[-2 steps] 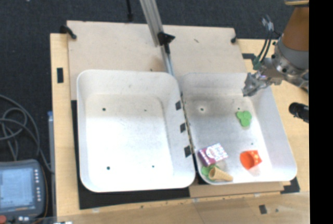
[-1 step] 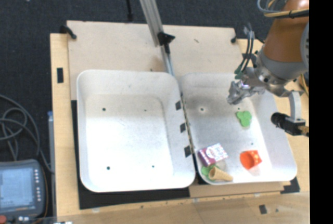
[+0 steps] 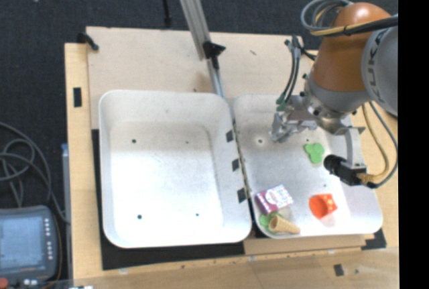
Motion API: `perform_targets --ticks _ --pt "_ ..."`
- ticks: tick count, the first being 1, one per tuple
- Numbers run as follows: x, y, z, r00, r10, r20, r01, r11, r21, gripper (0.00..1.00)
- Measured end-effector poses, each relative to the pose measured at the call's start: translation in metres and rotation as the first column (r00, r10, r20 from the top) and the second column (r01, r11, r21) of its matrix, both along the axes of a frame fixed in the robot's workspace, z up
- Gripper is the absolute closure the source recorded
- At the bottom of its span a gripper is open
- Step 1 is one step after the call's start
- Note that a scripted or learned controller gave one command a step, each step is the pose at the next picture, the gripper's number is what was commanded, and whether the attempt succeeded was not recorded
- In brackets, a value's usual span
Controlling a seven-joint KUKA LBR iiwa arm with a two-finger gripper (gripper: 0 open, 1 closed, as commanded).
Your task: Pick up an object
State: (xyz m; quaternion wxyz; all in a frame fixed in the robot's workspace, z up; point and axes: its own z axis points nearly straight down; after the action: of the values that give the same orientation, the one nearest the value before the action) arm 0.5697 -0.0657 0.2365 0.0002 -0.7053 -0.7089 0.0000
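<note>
Well, cone (image 3: 286,224) lies flat w/ tip pointing right (near bin (image 3: 268,117) front edge).

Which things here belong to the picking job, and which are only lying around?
For the job: pincer; green piece; purple-white packet; orange cup; cone; right bin.

Lying about: left bin; metal pole; cables; handheld screen.

No text or label can be read.
</note>
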Motion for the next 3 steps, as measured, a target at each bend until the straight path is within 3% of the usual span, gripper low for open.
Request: perform_targets --ticks 1,3 --pt "-0.006 0.045 0.003 1.000 0.002 0.001 -0.002 1.000 0.002 1.00" --pt "-0.041 0.152 0.018 1.000 0.003 -0.002 -0.003 1.000 0.003 1.00"
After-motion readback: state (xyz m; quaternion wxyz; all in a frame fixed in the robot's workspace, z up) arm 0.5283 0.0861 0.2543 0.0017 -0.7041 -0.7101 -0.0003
